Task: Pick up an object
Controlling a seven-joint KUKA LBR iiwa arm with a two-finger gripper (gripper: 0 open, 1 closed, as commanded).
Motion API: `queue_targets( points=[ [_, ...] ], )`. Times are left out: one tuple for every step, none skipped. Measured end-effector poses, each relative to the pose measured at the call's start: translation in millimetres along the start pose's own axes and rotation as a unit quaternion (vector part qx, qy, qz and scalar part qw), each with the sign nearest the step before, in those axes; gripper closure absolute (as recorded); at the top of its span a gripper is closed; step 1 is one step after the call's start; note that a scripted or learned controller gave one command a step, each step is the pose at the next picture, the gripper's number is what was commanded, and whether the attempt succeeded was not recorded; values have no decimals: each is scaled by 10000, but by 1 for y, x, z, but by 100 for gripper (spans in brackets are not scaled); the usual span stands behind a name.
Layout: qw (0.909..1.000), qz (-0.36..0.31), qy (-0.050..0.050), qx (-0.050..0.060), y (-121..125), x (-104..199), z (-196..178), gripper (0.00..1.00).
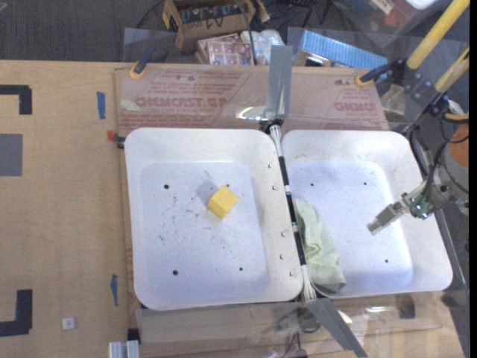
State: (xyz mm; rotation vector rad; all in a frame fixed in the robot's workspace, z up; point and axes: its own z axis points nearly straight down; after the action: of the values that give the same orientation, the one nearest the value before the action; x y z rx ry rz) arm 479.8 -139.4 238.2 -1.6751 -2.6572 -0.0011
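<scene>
The yellow block (223,202) looks light and stiff; grip its flat sides. The cloth (318,245) is soft. I cannot tell how the end effector (378,223) is set.

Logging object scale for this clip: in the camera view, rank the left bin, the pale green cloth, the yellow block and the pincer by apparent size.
1. left bin
2. pale green cloth
3. and 4. unsure: yellow block and pincer look alike in size, and the pincer may be nearer the camera.

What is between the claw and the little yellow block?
In the camera view, a crumpled pale green cloth lies between the claw and the yellow block, beside the bins' shared edge.
</scene>
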Motion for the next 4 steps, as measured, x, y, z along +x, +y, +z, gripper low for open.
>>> queue_targets(
  points=[
    [9953,-968,-16,-15,41,11,139,0],
    [9955,-946,-30,-32,41,10,129,100],
    [9663,-2575,-34,-20,7,13,-9,100],
    [8759,-4825,-48,-18,-9,-22,-66,100]
  ],
)
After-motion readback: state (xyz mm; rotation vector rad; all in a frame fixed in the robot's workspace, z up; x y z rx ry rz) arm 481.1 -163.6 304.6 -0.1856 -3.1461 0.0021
